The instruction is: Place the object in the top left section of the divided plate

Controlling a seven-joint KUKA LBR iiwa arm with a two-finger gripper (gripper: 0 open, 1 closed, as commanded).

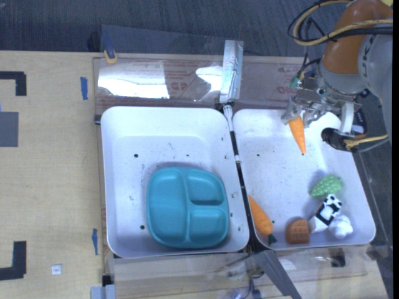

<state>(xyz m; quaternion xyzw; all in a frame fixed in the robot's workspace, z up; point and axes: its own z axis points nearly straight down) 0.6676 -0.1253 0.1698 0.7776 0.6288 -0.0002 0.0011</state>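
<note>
One fixed camera above looks slantwise down on both bins, fairly near.

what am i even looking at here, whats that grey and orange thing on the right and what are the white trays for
This is one picture from a camera fixed above a workbench, looking down at a slant. The grey and orange thing is a robot arm reaching in from the right. At its end is a two-finger gripper, and a small orange toy carrot hangs point down between its fingers above the right bin.

The white trays are two shallow bins side by side. The left bin holds a teal divided plate, where the toy is meant to go. The right bin holds more toys: a second carrot, a brown bread-like piece, a green leafy piece and a black-and-white figure.
</note>
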